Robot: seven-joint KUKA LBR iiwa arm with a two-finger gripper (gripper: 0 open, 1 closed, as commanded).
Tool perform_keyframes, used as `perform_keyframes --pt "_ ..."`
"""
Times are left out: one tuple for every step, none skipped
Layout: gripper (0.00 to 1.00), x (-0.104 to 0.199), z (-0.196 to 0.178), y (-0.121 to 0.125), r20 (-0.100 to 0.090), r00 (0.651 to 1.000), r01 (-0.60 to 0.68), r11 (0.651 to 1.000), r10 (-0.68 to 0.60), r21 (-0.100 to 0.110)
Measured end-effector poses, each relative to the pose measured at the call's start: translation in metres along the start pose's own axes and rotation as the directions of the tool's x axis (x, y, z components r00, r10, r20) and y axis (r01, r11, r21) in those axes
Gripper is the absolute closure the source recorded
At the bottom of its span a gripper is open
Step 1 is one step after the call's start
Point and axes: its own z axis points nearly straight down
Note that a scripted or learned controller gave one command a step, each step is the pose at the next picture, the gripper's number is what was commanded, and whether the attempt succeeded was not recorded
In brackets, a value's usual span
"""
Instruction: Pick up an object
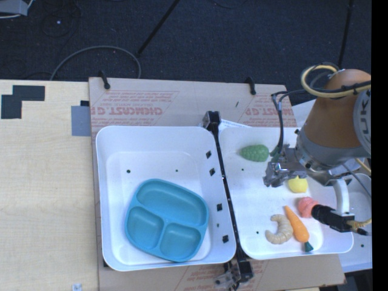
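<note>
I see the end effector [277, 176] low in the right bin [254, 247], just beside the yellow object [297, 185]; whether it is open or closed I cannot tell.

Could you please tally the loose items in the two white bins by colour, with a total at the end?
Blue: 1, the blue plastic divided plate in the left bin.
Green: 1, the green oval toy in the right bin.
Yellow: 1, the small yellow toy.
Pink: 1, the pink rounded toy.
Orange: 1, the orange toy carrot.
Cream: 1, the cream curved toy.
Total: 6
</note>
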Motion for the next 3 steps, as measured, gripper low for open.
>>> perform_keyframes --pt "1.00 0.008 -0.047 0.000 0.000 1.000 0.000 1.000 0.000 0.000" --pt "1.00 0.055 -0.048 0.024 -0.002 1.000 0.003 1.000 -0.003 0.005" --pt "1.00 0.096 -0.028 0.042 -0.001 1.000 0.002 1.000 -0.002 0.007"
